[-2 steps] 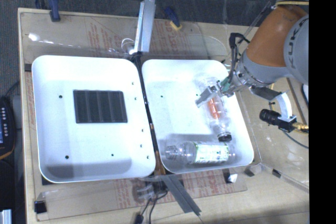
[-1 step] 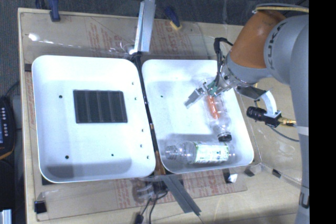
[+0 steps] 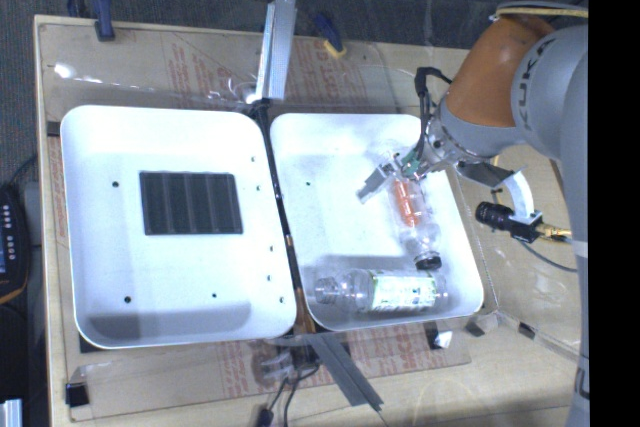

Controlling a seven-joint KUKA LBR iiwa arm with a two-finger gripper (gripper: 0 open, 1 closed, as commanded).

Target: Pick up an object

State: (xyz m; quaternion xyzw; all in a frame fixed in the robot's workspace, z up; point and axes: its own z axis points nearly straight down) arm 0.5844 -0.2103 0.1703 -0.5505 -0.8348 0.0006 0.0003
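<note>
My gripper (image 3: pixel 392 173) hangs low over the upper middle of the right bin (image 3: pixel 330 145). Right beside it, touching or nearly so, lies a small clear bottle with orange contents (image 3: pixel 408 203) and a black cap (image 3: pixel 428 262), stretching toward the bin's right wall. Whether the gripper has hold of that bottle I cannot tell. Along the front wall of the same bin rests a larger clear bottle with a green and white label (image 3: pixel 385 292), on its side. In the left bin (image 3: pixel 100 265) a dark grey ribbed rectangular block (image 3: pixel 190 203) lies flat.
A narrow divider (image 3: pixel 280 215) separates the two bins. A metal bar (image 3: pixel 276 45) rises behind their junction. Blue clamps (image 3: pixel 102 13) sit at the bench's back edge. Bare white floor spans the right bin's left half.
</note>
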